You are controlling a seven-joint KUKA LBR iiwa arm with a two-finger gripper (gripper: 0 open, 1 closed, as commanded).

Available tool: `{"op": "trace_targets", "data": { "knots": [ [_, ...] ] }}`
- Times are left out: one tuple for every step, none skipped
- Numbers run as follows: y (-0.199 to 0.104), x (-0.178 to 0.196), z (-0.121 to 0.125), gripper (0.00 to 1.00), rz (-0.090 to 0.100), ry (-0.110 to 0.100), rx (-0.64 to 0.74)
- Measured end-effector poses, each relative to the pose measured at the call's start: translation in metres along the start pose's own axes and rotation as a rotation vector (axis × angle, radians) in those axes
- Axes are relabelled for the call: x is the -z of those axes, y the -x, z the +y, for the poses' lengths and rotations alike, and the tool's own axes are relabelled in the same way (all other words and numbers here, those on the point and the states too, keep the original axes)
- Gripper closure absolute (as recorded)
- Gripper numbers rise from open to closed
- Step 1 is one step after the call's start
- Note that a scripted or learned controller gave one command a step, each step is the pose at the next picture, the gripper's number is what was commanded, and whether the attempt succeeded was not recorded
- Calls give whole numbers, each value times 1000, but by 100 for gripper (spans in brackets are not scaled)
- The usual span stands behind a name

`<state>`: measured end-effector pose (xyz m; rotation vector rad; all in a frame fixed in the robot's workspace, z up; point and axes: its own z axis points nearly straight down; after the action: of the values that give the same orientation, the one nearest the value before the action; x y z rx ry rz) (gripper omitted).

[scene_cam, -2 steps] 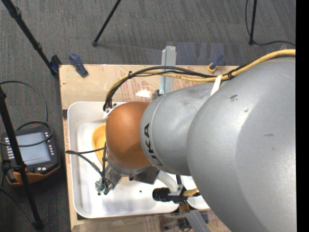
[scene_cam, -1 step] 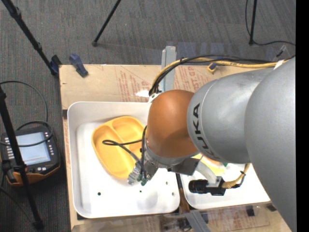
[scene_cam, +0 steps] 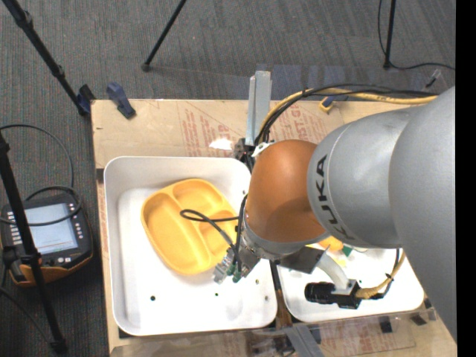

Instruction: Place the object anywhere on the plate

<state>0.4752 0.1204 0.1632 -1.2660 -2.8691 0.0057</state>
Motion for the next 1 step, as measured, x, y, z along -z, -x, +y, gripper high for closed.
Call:
{"op": "trace_targets", "data": {
  "knots": [
    [-32, -77, 30, 100, -1, 1, -119]
  ]
}}
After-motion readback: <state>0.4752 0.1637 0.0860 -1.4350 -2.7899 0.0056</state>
